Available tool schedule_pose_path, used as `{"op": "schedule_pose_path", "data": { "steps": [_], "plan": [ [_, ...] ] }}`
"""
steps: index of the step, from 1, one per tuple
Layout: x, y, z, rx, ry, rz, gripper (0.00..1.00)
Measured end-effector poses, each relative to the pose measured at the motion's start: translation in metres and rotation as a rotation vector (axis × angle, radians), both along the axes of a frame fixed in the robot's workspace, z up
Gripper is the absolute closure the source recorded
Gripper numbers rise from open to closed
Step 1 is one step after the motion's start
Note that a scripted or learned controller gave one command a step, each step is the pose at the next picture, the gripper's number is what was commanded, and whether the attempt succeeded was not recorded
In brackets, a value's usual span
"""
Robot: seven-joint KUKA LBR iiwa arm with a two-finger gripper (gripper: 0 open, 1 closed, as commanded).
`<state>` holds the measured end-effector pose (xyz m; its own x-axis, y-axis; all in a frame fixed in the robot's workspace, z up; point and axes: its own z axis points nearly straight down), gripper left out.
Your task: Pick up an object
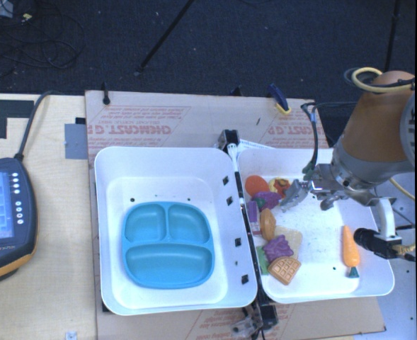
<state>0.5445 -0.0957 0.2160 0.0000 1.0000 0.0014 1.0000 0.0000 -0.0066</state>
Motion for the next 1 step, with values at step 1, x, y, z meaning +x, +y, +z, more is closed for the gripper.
{"op": "schedule_pose_path", "data": {
  "steps": [1],
  "plan": [
    [0.057, 0.0063, -0.0869, 0.0, 0.003, 0.002, 0.0]
  ]
}}
